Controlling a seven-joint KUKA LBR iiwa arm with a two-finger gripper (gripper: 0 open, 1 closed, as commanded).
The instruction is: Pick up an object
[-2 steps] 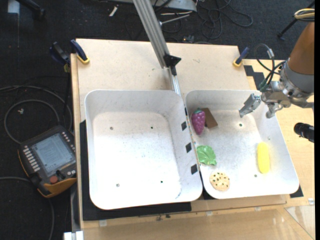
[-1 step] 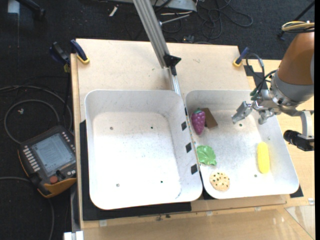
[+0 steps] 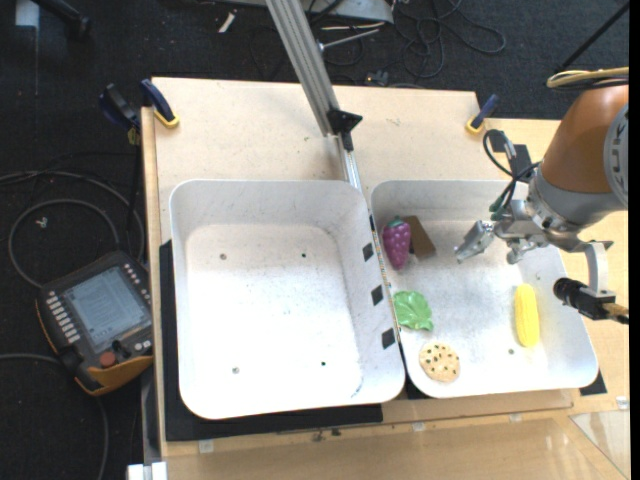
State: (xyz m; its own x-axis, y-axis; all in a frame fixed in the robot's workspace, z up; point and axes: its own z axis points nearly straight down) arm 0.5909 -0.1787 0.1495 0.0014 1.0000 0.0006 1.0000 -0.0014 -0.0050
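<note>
Looking down at the camera view: arm [image 3: 588, 153] comes in from the right, claw [image 3: 494, 240] sits over the upper part of the right bin [image 3: 575, 363]. Fingers [image 3: 470, 247] look spread, nothing between them, so no grasp yet. Candidate objects are all in the right bin: purple grapes [image 3: 398, 242] against the left wall with a brown block [image 3: 420, 238] touching them, green leafy piece [image 3: 412, 310] below that near the same wall, cookie [image 3: 439, 362] near the front edge, yellow corn [image 3: 526, 314] toward the right side. Left bin [image 3: 185, 208] has nothing to grab. Claw is nearest the grapes/block pair, apart from both. Risks, my read: the grapes and block are touching and close to the bin wall, so a descent there could clip the wall or nudge one item aside and close on air. The cookie and leaf lie flat, fingers may skate over them. The corn is round and could roll out on closing. Counter [image 3: 250, 128] around the bins is not a factor.
</note>
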